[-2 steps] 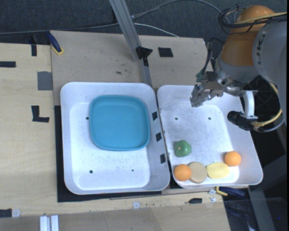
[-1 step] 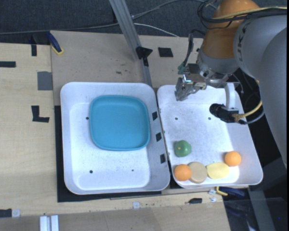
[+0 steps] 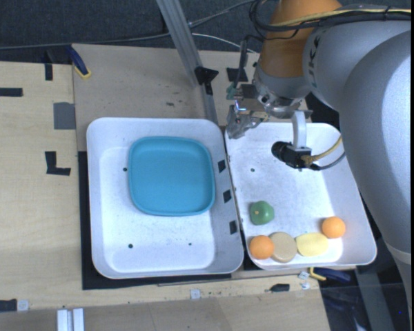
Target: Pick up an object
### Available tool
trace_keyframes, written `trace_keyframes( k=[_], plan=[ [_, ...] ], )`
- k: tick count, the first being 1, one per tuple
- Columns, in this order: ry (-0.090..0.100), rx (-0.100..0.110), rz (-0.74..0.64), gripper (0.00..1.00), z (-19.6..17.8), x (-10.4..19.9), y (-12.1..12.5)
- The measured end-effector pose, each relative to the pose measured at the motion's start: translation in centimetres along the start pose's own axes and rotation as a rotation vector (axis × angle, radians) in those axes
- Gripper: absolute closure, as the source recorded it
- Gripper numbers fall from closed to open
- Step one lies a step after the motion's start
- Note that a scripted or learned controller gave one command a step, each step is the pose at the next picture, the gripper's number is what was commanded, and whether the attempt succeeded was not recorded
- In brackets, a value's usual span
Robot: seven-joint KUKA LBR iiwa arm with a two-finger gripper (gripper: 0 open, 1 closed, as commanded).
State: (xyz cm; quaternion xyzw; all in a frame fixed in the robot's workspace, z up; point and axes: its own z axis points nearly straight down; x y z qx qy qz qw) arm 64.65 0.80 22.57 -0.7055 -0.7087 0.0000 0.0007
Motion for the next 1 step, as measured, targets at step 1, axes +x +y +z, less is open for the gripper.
trace_keyframes(
  k=[1],
  plan=[
    [0.000, -0.001, 0.000, 1.00, -1.01, 5.57, 0.77]
  ],
)
